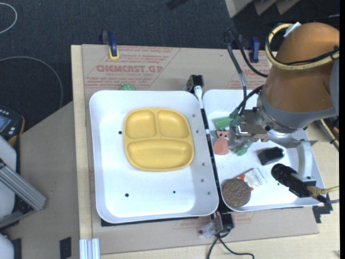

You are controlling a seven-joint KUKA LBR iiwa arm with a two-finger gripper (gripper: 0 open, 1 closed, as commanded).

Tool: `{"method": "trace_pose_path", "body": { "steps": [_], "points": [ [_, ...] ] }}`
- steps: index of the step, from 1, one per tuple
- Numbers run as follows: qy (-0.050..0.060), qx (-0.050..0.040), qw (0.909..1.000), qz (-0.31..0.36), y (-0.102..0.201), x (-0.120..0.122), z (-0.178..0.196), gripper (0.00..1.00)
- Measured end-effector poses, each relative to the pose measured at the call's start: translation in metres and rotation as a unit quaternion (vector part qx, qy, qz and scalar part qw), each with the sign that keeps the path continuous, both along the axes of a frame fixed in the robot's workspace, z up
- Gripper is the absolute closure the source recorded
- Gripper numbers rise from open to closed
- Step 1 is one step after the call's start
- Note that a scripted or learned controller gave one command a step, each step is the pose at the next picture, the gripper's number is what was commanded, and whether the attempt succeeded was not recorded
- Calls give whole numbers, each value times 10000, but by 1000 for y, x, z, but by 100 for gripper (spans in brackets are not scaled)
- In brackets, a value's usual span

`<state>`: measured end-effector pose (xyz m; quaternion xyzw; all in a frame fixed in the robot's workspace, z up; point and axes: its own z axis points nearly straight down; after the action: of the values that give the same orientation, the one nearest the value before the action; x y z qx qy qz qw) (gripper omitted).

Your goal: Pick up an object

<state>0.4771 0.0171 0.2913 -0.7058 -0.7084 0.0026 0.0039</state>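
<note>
Gripper (241, 139) low over the right bin's (280, 198) left half, by the divider.

I can't tell how far the jaws stand apart from here (the wrist hides them), nor whether they touch anything. A green piece (222, 123) and a pink piece (221, 146) lie just beside it on its left; a black block (269, 155) sits to its right, and a brown disc (236, 192) near the front edge. The left bin (108, 198) carries a yellow tray (158, 139).
</note>
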Motion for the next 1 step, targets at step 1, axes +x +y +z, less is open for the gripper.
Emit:
{"method": "trace_pose_path", "body": {
  "steps": [1],
  "points": [
    [-16,-2,10000,-1,59,5,-66,100]
  ]
}}
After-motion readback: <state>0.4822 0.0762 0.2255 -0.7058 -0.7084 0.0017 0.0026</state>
